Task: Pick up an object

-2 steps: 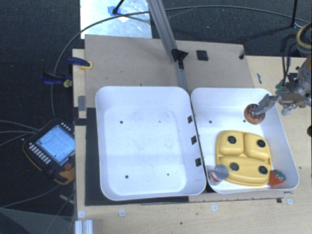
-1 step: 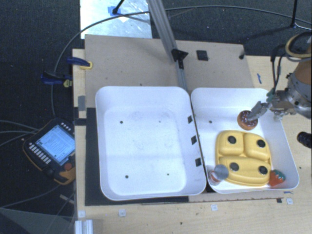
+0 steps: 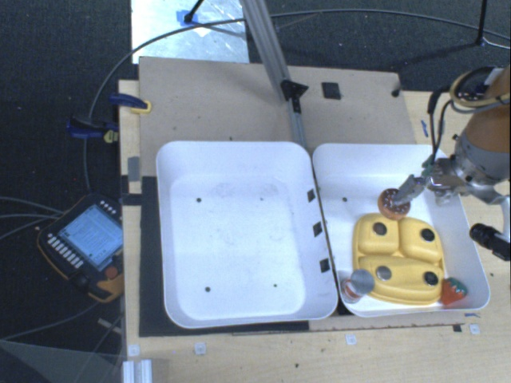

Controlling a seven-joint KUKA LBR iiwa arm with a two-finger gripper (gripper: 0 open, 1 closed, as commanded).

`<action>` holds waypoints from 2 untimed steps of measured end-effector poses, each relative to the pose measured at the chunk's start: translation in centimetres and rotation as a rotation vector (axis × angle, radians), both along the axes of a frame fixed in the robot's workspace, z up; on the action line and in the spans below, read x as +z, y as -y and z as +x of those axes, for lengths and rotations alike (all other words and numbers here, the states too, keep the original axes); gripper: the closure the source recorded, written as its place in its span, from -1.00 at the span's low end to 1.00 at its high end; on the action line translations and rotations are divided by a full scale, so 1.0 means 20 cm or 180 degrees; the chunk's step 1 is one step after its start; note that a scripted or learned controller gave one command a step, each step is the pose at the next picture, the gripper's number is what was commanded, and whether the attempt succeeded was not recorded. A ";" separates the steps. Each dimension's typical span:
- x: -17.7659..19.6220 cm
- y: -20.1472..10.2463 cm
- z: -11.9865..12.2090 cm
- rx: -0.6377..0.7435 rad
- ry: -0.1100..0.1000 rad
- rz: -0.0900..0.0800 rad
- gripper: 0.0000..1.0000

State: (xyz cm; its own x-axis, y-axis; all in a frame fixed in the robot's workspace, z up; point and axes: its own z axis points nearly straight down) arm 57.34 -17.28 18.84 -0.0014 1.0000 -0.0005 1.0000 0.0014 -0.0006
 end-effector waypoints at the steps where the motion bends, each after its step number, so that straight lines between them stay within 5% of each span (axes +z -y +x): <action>1: -0.31 0.02 0.01 -0.0002 -0.0002 0.0002 -1.00; 2: -0.24 0.02 0.02 0.0001 0.0022 -0.0002 1.00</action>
State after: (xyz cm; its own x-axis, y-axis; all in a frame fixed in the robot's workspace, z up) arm 57.75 -17.62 14.14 -0.0017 1.0000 -0.0011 1.0000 0.0017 0.0063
